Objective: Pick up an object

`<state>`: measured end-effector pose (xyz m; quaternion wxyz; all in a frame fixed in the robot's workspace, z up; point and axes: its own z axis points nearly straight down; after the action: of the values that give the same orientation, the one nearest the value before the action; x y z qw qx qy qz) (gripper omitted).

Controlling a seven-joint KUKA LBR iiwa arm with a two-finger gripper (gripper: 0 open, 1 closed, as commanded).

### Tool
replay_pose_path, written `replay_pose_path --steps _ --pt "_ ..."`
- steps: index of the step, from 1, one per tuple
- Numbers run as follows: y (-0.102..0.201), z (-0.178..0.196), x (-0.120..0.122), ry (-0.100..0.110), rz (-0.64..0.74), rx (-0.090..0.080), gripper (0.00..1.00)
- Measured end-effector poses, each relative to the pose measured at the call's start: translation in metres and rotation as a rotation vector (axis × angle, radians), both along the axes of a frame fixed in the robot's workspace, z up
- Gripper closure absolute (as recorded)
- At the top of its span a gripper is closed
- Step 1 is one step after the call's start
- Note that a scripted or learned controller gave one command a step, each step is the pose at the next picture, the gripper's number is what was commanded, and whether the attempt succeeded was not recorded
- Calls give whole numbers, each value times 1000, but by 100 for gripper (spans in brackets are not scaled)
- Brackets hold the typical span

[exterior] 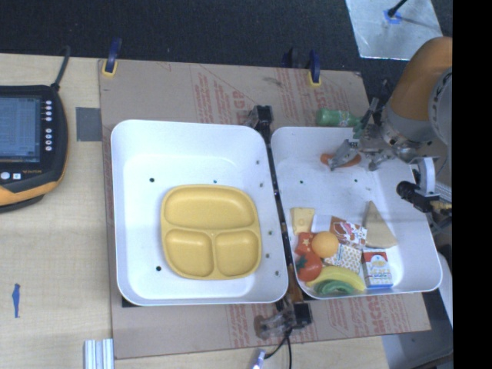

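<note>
The end effector (355, 151) is seen closed on a small orange-red object (340, 158) above the right bin (430, 279), toy foods (338, 260) heaped nearer the camera.

Pale wooden bench (54, 267) under brown cardboard (192, 91) (clamped); dark carpet (192, 10) behind.

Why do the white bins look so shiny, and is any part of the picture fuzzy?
In the camera view, overhead light washes out the left bin and the right bin, so their floors look flat and bright; the yellow tray shows a soft sheen; the gripper and the small toys look a bit blurry; the dark floor at the top loses detail.
</note>
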<state>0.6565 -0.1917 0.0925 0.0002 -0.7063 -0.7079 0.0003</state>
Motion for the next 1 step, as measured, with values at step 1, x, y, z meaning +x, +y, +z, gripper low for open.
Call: replay_pose_path --steps 1 --pt "0 143 -93 0 0 -1 0"
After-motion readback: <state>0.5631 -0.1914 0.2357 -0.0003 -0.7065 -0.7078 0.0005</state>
